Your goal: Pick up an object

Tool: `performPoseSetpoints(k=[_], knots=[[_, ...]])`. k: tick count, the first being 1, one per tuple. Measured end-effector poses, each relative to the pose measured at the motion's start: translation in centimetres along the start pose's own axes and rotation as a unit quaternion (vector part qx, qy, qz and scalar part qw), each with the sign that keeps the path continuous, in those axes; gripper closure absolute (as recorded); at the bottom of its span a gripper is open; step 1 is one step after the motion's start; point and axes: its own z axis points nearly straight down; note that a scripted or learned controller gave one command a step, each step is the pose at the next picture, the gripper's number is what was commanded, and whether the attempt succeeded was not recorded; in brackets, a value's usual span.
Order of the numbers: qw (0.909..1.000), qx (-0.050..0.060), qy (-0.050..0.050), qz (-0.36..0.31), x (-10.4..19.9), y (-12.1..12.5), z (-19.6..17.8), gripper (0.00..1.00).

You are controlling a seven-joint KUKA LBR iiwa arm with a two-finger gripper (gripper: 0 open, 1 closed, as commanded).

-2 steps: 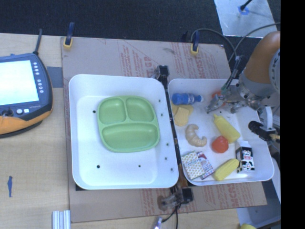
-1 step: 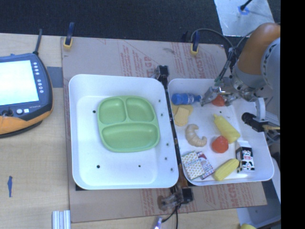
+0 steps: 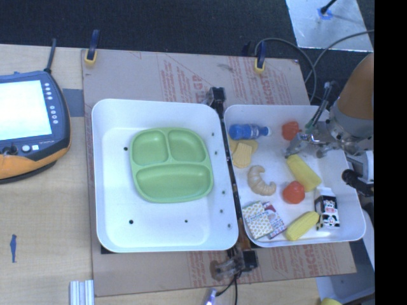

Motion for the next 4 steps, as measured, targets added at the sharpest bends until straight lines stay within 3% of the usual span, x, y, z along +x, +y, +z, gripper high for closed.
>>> performPoseSetpoints(k=[1, 3, 4], knots=[[1.0000, -0.001, 0.001, 0.000, 0.1, 4.7, 0.1, 0.00], [1.0000, 0.001, 0.001, -0.001, 3.1, 4.7, 0.2, 0.00], [1.0000, -0.001, 0.000, 0.001, 0.0, 4.7, 0.1, 0.00]])
